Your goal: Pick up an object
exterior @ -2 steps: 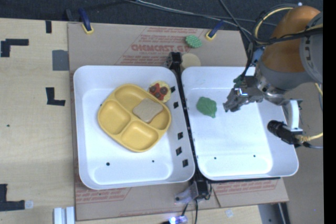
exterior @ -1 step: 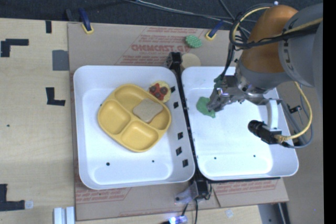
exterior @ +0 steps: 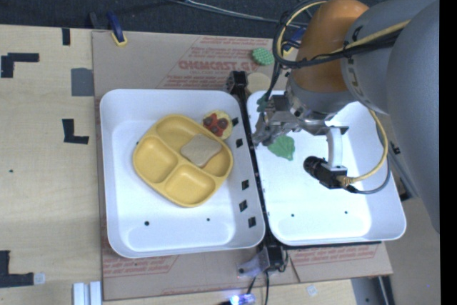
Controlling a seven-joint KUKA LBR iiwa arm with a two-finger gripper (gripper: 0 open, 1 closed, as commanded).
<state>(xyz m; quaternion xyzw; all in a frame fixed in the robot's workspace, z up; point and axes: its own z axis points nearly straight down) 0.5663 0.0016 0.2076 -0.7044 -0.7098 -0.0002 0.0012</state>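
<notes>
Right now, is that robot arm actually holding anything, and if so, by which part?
It cannot be told. The tool sits low in the right bin, right beside a green object, but no grip shows.

The scene is brightly and evenly lit from above, with no hard shadows. The two white bins (exterior: 171, 236) are the brightest areas; the floor of the right bin (exterior: 321, 214) is nearly washed out, with little surface detail left. A soft shadow lies under the yellow tray (exterior: 168, 178) along its lower edge, and another faint one under the arm (exterior: 335, 39) in the right bin. The orange band (exterior: 339, 14) carries a mild sheen. The dark floor beyond the bench's far edge is dim and grainy. The whole picture is slightly soft, and the arm, nearest the camera, is blurred at the right edge.
</notes>
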